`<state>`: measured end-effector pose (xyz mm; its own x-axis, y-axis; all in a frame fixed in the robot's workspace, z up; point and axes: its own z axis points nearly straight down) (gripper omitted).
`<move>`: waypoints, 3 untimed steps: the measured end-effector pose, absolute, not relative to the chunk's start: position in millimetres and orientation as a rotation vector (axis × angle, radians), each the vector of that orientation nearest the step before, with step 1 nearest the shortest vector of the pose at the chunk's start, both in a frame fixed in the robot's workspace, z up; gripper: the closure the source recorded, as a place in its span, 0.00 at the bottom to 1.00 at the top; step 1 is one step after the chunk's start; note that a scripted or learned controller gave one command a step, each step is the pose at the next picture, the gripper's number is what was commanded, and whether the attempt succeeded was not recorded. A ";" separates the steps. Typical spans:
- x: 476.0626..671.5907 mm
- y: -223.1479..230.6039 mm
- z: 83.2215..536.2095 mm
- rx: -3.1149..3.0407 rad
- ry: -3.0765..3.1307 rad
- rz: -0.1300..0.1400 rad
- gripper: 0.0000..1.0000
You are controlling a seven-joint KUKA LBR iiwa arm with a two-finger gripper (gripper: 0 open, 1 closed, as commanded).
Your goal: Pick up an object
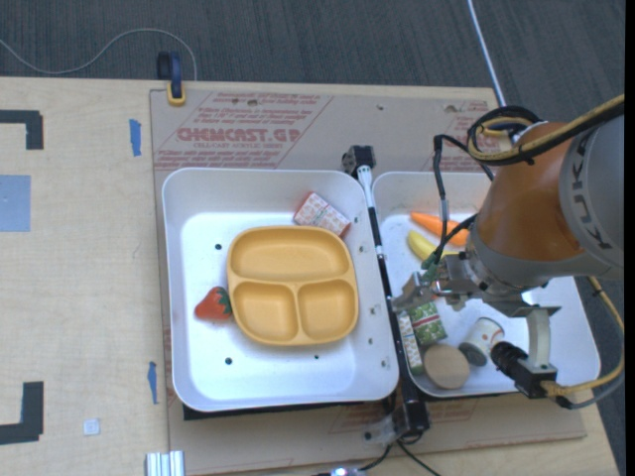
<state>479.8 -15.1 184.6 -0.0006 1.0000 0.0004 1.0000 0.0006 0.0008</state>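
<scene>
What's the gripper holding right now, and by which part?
Cannot be told: the gripper sits low over the green bottle in the right bin, its grasp hidden by the arm.

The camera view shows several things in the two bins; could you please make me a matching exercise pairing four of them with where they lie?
Things:
1. yellow divided plate
2. strawberry
3. carrot
4. small patterned packet

Places:
A. right bin, far end
B. left bin, middle
C. left bin, at the plate's far edge
D. left bin, against the plate's left side

Pairs: 1-B, 2-D, 3-A, 4-C
</scene>
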 end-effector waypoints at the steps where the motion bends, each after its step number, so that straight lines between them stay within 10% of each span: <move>1: 479.8 -15.1 184.6 2.221 2.222 0.001 0.00; 2: 478.9 -105.0 95.7 2.223 2.220 -0.001 0.00; 3: 479.5 -104.2 105.4 2.221 2.219 0.001 1.00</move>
<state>479.5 -104.2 105.4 0.0009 1.0000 -0.0006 1.0000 -0.0009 0.0015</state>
